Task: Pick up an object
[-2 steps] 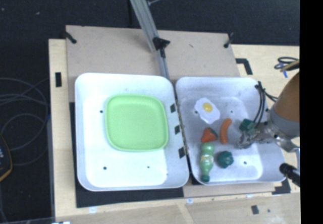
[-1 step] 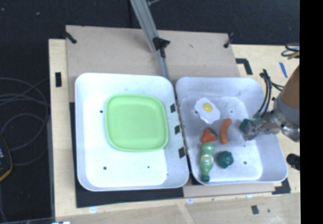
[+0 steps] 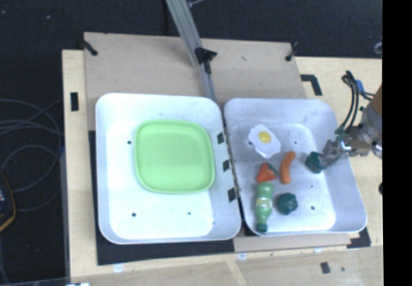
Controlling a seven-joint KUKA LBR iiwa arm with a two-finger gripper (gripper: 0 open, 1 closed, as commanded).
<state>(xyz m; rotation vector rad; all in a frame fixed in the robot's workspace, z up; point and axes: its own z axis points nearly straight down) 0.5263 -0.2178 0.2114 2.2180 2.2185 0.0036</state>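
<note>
Camera view, looking down at a slant. A pale wooden bench (image 3: 161, 66) stands on a dark floor, with loose cables lying on the floor off its left edge. A grey metal pole (image 3: 180, 11) rises slantwise from a black clamp at the bench's far edge, just above the gap between the bins.

Two shallow white bins sit side by side on the bench, their inner walls touching. The left bin (image 3: 116, 214) carries a light green square plate (image 3: 174, 156), set near its centre and slightly toward the far edge.

The right bin (image 3: 322, 214) carries six small things. A toy fried egg (image 3: 264, 139) lies toward the far left of the bin. Just in front of it lie a red-orange piece (image 3: 266, 172) and, beside that, an orange carrot-like piece (image 3: 287, 167), tilted. A green bottle (image 3: 262, 206) lies along the bin's left wall near the front corner. A dark green round object (image 3: 286, 202) rests just right of the bottle. A dark teal object (image 3: 313, 162) sits near the bin's right wall.

The gripper (image 3: 327, 154) reaches in over the right wall, its tip at the dark teal object; whether the claw is released or clenched cannot be told at this scale.
</note>
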